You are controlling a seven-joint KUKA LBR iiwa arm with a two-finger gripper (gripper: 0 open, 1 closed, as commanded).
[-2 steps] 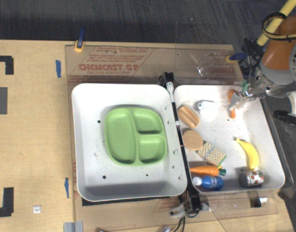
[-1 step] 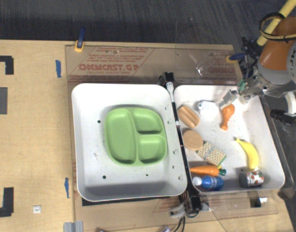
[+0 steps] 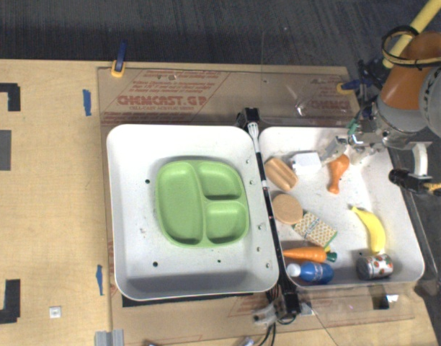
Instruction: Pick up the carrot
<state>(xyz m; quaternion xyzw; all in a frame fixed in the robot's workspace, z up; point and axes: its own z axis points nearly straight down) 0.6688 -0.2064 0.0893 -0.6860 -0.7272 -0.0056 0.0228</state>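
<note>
While the gripper (image 3: 355, 141) hovers, the carrot (image 3: 305, 254) lies well apart.

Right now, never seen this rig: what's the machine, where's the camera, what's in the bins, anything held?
One camera looks down at a slant on a bench with two shallow white bins side by side. The machine is a grey robot arm with an orange band, reaching in from the right; its gripper sits over the far edge of the right bin. Whether it is open or shut cannot be made out, and nothing is seen held.

The left bin holds a green divided plate. The right bin holds toy food: the carrot near the front, still lying there, a blue bottle beside it, a banana, a small can, a round wooden disc, a patterned piece, a hot-dog bun, a white block and an orange drumstick-like piece.
</note>
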